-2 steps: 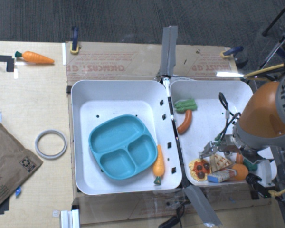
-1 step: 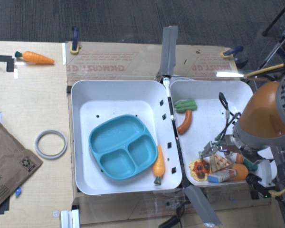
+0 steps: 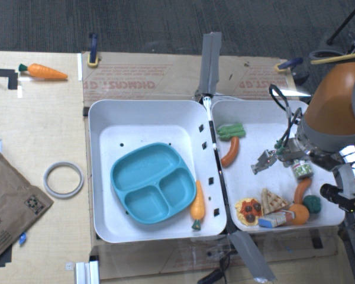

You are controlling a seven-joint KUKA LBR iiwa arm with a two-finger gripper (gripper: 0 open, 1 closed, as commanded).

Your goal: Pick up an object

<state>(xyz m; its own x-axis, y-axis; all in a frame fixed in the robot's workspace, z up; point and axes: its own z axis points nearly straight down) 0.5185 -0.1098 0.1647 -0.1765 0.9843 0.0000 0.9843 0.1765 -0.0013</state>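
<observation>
Two white bins sit side by side on the desk (image 3: 35,129).

L bin (image 3: 97,176): holds a blue tray (image 3: 152,183) w/ three compartments, tilted a bit, roughly centre. A toy carrot (image 3: 197,205) lies just beside the tray's right edge, touching or nearly so, green end toward the bin's near wall.

R bin (image 3: 254,120): holds the toy food. Far-left corner: a green veg piece (image 3: 231,130), w/ a sausage (image 3: 229,152) just below it, angled. Near side, a cluster: pizza slice (image 3: 248,210) at left, waffle wedge (image 3: 273,200) beside it, a small box (image 3: 273,220) in front, an orange ball (image 3: 297,213) touching the box, a second sausage (image 3: 302,189) standing up from the ball, and a dark green lump (image 3: 312,204) at far right. A small jar w/ green label (image 3: 302,169) sits just under the wrist hardware.

Arm (image 3: 334,108) comes in from the right, over the R bin. Pincer (image 3: 265,161) hangs over the bin's bare middle, between the sausage and the waffle wedge, near neither. Whether its tips are spread or pressed together, can't tell; nothing seen pinched.

Outside the bins: a second carrot (image 3: 44,71) far left on the desk, a tape ring (image 3: 63,178) left of the L bin, a brown carton (image 3: 9,209) at the near-left corner.
</observation>
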